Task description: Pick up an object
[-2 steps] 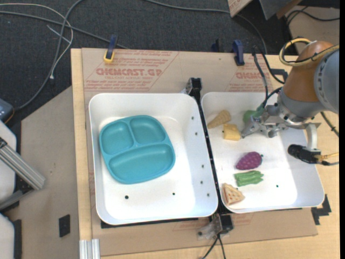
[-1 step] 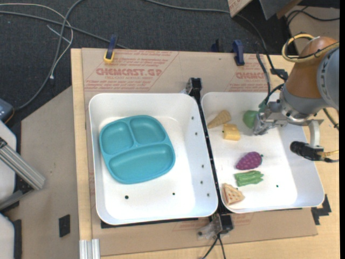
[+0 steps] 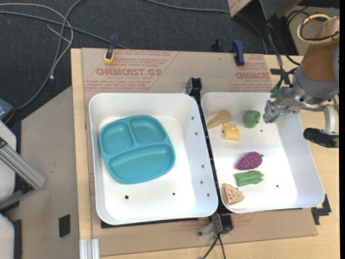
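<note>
Green ball (image 3: 251, 118) (toy), pincer (image 3: 269, 115) beside, board (image 3: 129, 69) reads CHEMCAST GP

Teal plate (image 3: 137, 148) (white bins (image 3: 161, 204)), purple grapes (image 3: 249, 159).

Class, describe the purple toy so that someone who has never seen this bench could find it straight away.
Find the right-hand white bin, the one holding the small toy foods. Near its middle, below the yellow cheese block and just above the green vegetable, lies the bunch of grapes. It is the bin's sole purple thing, bumpy all over.
</note>
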Controlling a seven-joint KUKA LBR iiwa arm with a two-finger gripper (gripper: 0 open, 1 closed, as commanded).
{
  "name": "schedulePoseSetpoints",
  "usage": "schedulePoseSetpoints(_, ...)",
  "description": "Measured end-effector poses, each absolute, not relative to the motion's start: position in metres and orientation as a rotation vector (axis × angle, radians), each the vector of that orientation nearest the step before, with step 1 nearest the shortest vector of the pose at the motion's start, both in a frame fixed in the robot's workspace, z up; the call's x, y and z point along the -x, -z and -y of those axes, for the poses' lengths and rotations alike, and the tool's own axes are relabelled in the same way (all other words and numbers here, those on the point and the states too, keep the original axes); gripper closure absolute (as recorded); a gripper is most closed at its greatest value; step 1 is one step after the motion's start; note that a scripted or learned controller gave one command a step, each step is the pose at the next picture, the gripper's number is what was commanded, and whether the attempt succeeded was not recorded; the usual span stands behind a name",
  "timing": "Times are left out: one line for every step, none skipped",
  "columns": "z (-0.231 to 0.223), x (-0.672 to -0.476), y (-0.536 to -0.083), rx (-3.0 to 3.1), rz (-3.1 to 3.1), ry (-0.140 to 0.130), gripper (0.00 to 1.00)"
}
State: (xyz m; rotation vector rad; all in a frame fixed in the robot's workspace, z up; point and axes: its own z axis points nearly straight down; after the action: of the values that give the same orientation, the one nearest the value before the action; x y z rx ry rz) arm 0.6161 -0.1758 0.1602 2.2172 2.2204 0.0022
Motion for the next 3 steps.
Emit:
schedulePoseSetpoints(0.167,-0.613,-0.209,-2.216,-2.222,-0.003,1.00)
schedulePoseSetpoints(0.168,-0.615,-0.249,-2.217,-2.222,-0.002,1.00)
schedulePoseSetpoints(0.111,-0.613,-0.253,-2.219,-2.232,0.001,1.00)
